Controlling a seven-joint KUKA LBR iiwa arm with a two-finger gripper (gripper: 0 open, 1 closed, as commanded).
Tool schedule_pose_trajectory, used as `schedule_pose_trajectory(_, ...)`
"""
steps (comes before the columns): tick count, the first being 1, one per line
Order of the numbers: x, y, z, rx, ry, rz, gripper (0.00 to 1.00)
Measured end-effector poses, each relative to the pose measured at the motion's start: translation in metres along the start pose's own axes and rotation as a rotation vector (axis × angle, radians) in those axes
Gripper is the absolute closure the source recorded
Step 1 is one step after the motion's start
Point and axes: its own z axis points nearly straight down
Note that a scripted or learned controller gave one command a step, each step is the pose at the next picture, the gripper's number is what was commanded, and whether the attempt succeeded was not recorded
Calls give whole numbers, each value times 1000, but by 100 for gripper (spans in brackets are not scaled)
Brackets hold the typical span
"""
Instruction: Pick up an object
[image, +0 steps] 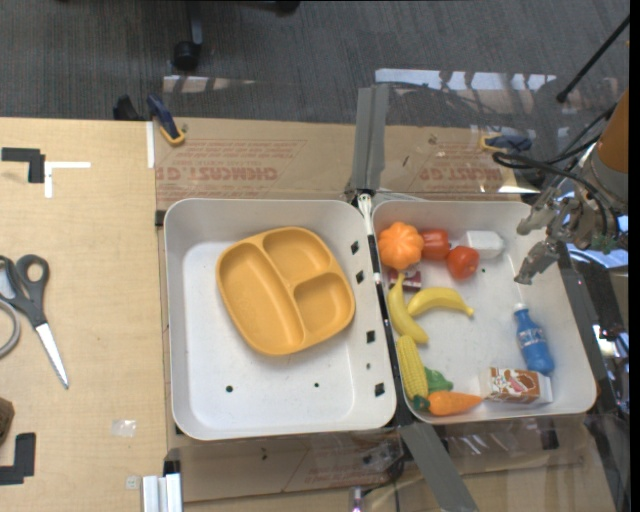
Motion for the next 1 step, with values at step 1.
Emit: schedule_pose_trajectory(1,37,-12,100,0,2,-69,0)
